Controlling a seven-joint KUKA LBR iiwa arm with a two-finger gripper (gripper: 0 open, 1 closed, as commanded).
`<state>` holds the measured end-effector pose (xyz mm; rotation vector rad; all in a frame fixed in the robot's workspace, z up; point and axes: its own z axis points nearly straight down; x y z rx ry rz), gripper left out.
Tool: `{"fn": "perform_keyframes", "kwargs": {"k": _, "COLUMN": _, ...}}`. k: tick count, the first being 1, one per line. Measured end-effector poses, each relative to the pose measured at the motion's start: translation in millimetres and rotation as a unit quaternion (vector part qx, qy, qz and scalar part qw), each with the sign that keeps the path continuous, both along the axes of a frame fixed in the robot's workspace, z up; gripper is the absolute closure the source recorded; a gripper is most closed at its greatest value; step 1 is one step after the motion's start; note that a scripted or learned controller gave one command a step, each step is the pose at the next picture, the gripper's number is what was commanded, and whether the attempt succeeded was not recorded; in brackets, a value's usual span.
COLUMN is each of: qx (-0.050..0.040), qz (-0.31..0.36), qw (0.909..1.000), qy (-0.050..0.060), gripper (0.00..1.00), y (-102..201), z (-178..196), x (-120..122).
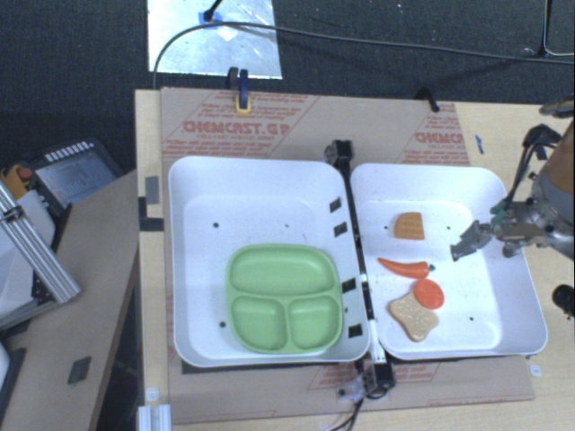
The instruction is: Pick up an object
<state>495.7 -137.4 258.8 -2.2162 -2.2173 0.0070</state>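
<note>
A smooth green three-compartment tray point(285, 296) lies in the left bin point(193, 187). In the right bin point(521, 317) lie an orange wedge point(409, 226), a glossy red chili point(404, 267), a round tomato slice point(429, 294) and a toast-shaped piece point(413, 318). At the frame's right, the gripper point(467, 242) hangs over bare bin floor, right of the chili; how far it is open cannot be told, and nothing is seen in it.

Arm's coming in from the right edge, wrist angled down and to the left. The gripper point(463, 247) hangs low, dark fingertips pointing left. Too small and blurry to make out much else.

Green tray point(284, 308), red chili point(404, 267), white bins point(260, 180).
</note>
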Motion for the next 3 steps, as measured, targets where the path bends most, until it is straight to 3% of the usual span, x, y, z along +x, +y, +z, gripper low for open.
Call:
{"fn": "perform_keyframes", "kwargs": {"k": 1, "qx": -0.0008, "qz": 0.001, "qw": 1.0000, "qy": -0.005, "gripper": 0.00, "y": 0.3, "z": 4.8, "x": 2.0}}
{"fn": "perform_keyframes", "kwargs": {"k": 3, "qx": -0.0004, "qz": 0.000, "qw": 1.0000, "qy": -0.003, "gripper": 0.00, "y": -7.1, "z": -79.5, "x": 1.4}}
